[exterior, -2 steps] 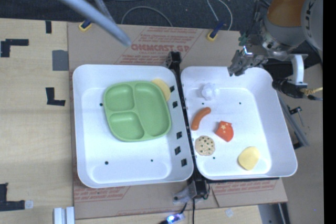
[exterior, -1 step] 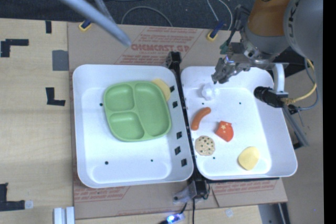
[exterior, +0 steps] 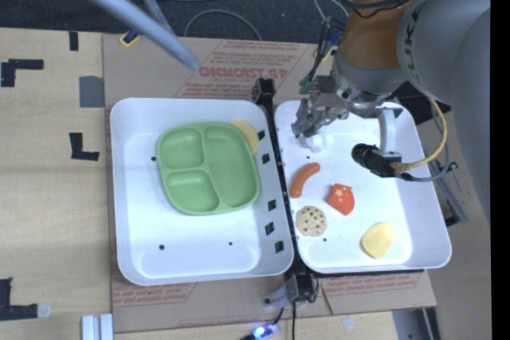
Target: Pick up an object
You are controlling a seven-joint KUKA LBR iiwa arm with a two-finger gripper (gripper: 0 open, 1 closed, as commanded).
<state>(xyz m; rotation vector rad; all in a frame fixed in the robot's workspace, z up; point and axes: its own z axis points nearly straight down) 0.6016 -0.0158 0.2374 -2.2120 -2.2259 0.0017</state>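
My gripper [exterior: 312, 131] is low over the far left corner of the right bin [exterior: 414, 243], its dark fingers pointing down at a small white object [exterior: 316, 142] that sits just under the tips. An orange sausage-shaped piece [exterior: 304, 178] lies a little nearer the camera. Beyond it are a red strawberry-like piece [exterior: 341, 199], a round speckled cookie [exterior: 311, 221] and a yellow lump [exterior: 378, 240]. Nothing shows between the fingers.
The left bin [exterior: 135, 243] holds a green divided plate [exterior: 209, 168] with a pale yellow piece [exterior: 248, 134] at its far right corner. A black divider with clips [exterior: 273, 171] separates the bins. A black cable connector [exterior: 374, 158] hangs over the right bin.
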